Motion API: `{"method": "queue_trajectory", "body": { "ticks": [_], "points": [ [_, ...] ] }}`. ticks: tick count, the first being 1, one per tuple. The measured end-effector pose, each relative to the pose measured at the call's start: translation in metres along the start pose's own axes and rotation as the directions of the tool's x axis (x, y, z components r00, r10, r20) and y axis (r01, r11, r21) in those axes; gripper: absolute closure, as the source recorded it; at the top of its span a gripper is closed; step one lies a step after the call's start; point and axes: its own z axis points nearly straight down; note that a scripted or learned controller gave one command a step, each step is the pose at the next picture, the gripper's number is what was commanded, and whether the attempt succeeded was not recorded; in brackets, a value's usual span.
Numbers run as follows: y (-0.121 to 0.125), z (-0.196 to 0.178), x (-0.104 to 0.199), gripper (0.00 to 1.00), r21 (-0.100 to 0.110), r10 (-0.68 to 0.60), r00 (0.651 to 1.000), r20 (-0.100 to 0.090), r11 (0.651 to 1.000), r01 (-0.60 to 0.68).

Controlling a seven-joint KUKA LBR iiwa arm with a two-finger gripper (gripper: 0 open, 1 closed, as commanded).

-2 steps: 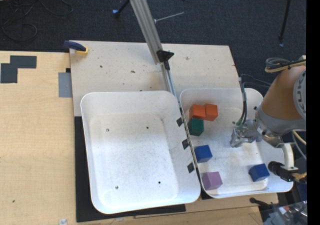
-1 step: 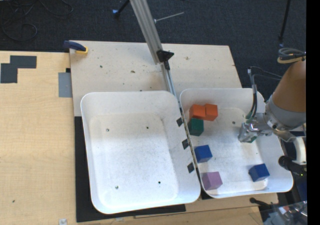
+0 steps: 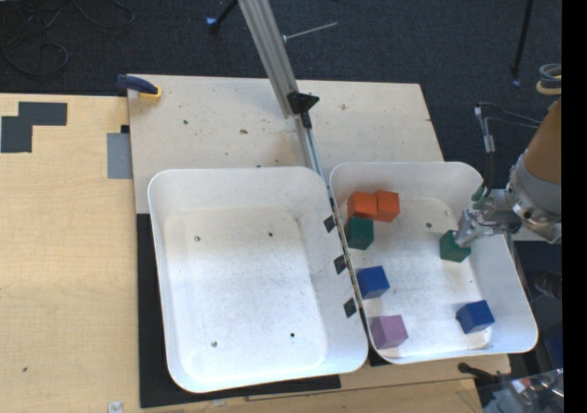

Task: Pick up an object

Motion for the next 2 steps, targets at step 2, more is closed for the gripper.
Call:
{"method": "queue_trajectory", "body": {
  "ticks": [2],
  "points": [
    [0.001, -0.025, 0.051, 1.00, 0.006, -0.011, 1.000, -0.004, 1.000, 0.011]
  ]
}}
